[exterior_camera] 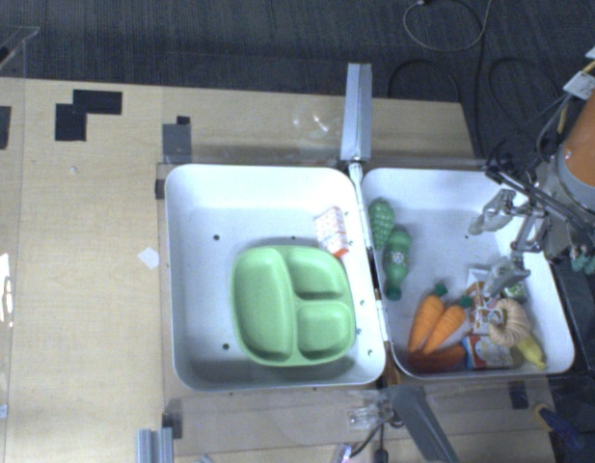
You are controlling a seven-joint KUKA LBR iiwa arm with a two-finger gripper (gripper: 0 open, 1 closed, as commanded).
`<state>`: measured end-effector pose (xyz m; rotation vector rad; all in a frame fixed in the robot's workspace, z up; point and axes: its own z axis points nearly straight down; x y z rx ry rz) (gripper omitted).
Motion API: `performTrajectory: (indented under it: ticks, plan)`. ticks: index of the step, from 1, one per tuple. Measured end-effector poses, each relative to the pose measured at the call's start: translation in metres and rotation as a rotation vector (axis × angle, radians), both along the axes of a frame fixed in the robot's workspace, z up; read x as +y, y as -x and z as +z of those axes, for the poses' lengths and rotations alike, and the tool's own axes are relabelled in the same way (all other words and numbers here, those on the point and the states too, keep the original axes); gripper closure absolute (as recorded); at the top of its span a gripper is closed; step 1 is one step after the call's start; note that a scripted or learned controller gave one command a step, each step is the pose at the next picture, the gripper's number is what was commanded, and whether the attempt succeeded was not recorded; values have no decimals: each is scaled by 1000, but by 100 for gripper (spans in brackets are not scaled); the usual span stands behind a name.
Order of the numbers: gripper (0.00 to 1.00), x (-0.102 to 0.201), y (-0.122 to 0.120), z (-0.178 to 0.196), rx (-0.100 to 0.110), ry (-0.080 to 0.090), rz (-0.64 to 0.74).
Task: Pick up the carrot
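Looking down on the bench, we find 2 white bins side by side, and the carrot [427,320] lies in the lower part of the right bin [442,193], at the lower right of the frame. It rests tilted, leaf end up and tip down toward the bin's near wall, with a second orange piece [448,325] pressed against its right side. We judge they lie that way because the pile has gathered in that corner.

Our gripper [504,249] hovers above the right half of the same bin, right of and above the carrot in the frame, well apart from it. Its fingers [487,214] look spread and nothing sits between them, so we read the hand as released and empty. That posture suits an approach rather than a lift.

Crowding is the main trouble. A dark red item [440,359] lies just below the carrot, a printed packet [487,336] and a beige braided thing [510,322] sit close on the right, and a yellow piece [531,352] pokes out at the corner. 2 green things [388,245] rest along the left wall, above the carrot. We think a descent could easily catch the neighbouring orange piece instead.

In the left bin [196,258] sits a green divided plate [292,304], with a small red and white packet [331,230] beside its upper right corner.
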<state>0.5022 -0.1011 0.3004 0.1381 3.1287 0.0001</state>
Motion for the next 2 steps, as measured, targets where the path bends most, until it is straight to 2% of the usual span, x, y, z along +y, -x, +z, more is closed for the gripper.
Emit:
performTrajectory:
  ticks: [1,2]
  plan:
    - [0,8,2,-109,6,0,151]
    - [0,2,4,-200,2,3,463]
